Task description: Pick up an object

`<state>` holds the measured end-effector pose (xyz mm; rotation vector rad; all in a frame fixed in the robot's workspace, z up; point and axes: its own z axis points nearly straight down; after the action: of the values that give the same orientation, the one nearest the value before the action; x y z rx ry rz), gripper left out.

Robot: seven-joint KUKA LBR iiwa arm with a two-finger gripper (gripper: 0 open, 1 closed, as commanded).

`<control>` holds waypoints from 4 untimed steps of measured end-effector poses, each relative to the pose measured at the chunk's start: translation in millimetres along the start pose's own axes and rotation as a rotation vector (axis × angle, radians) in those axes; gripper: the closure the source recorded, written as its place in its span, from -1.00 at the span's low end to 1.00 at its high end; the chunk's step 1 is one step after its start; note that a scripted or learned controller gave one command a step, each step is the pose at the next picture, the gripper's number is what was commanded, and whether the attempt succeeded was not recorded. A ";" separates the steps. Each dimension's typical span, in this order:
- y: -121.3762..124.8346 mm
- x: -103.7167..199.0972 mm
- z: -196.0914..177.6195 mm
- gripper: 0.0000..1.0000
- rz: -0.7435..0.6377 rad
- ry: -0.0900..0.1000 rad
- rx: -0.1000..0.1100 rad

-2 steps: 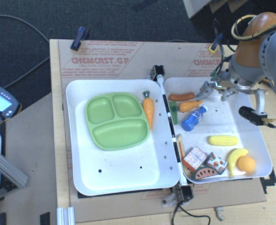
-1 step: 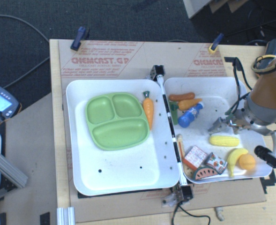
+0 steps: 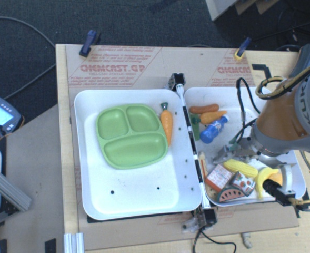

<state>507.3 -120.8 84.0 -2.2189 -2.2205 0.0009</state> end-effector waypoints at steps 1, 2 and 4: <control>0.6 -0.3 -10.0 1.00 0.001 -0.001 -0.003; 14.9 33.2 -124.9 1.00 0.000 -0.002 -0.004; -28.5 6.4 -0.5 -1.00 0.002 -0.002 -0.002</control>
<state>478.7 -114.4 84.6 -2.2226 -2.2205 0.0005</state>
